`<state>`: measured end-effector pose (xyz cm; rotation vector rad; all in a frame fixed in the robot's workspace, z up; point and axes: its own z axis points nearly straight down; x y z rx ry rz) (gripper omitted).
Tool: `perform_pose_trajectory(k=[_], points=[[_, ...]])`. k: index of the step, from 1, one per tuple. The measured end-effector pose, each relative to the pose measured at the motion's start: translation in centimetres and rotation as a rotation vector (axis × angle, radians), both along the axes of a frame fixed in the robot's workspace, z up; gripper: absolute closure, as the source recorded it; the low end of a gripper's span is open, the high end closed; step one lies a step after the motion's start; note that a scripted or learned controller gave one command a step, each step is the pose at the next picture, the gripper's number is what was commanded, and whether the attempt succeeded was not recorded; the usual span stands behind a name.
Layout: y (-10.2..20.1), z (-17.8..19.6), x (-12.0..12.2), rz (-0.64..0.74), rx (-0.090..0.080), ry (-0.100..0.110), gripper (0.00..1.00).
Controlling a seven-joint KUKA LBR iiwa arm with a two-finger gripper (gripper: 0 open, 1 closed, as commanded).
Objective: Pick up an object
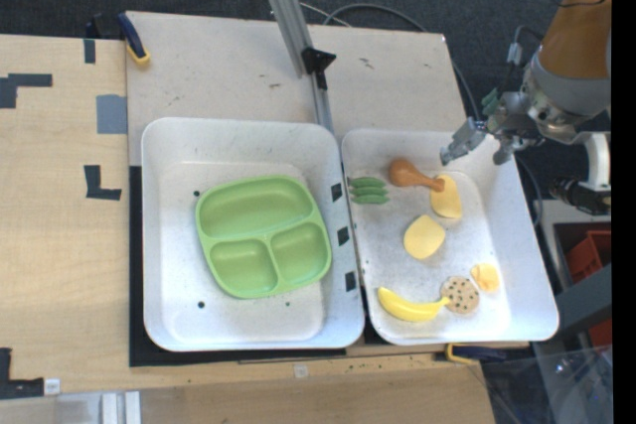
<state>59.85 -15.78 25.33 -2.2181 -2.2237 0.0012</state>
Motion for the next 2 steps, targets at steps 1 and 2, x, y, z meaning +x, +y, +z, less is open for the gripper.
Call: perform_pose_trajectory(k=[1, 2], points=[[0.0, 0.0, 0.0, 0.000, 0.000, 0.000, 0.00], [0.5, -4.5, 0.2, 0.000, 0.000, 0.004, 0.00]])
